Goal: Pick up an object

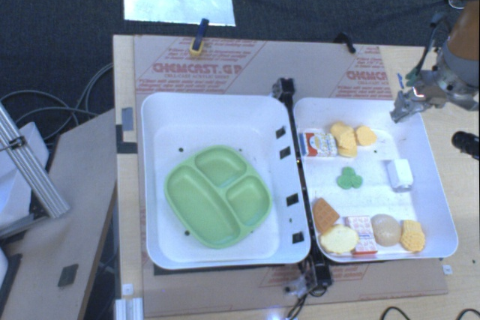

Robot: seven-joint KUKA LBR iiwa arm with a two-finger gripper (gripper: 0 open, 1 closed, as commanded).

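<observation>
The right bin holds several toy food pieces: a red-and-white packet, yellow pieces, a green piece, a white block, an orange cracker, a yellow bun, another packet, a pale round piece and a yellow waffle. My gripper hangs over the bin's far right corner, above and to the right of the yellow pieces. Nothing shows between its fingers.
The left bin holds a green divided plate. A black divider with clips separates the bins. Both rest on a cardboard sheet. Cables and a metal frame lie at the left.
</observation>
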